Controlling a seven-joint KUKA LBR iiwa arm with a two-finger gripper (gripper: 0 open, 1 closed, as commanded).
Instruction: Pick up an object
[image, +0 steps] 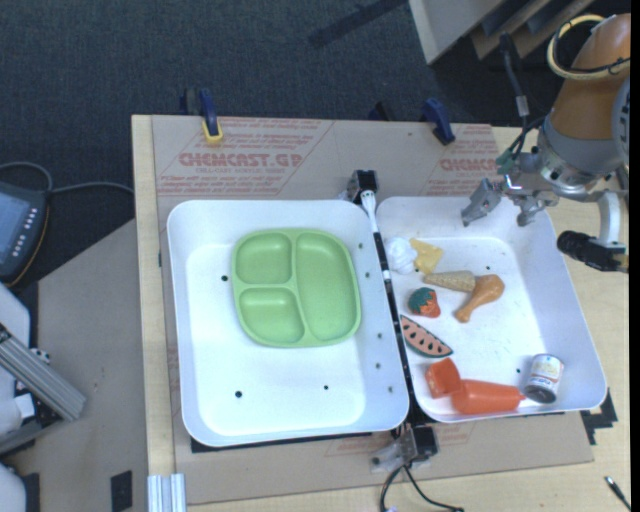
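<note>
Gripper: the gripper (503, 203) hung over the far edge of the right bin (570, 300), two grey fingers spread wide apart with nothing between them.
Arm: grey with an orange band, entering from the far right.
Bins: two shallow white bins, side by side and touching along their inner rims; the left bin (200, 390) looked smooth and glossy.
Green plate: one, in the left bin, pale green plastic (296, 286), rounded corners, three compartments.
Drumstick: one tan toy drumstick (479, 297), mid right bin, long axis running far-right to near-left, thick end far.
Bread stick: one pale tan piece (449, 282), long axis left to right, touching the drumstick.
Cheese wedge: one yellow wedge (427, 254), just beside a white crumpled lump (400, 255) at the bin's left rim.
Strawberry: one, red with green top (424, 301).
Watermelon slice: one (426, 337), red with dark rind, long axis slanting near-right.
Orange-red pieces: two, a blocky one (444, 377) and a long carrot-like one (487, 397), the latter lying left to right.
Can: one small metal can (544, 378), on its side, near right corner.
Bench: brown printed board (250, 155) with two blue clamps at the far edge.
</note>
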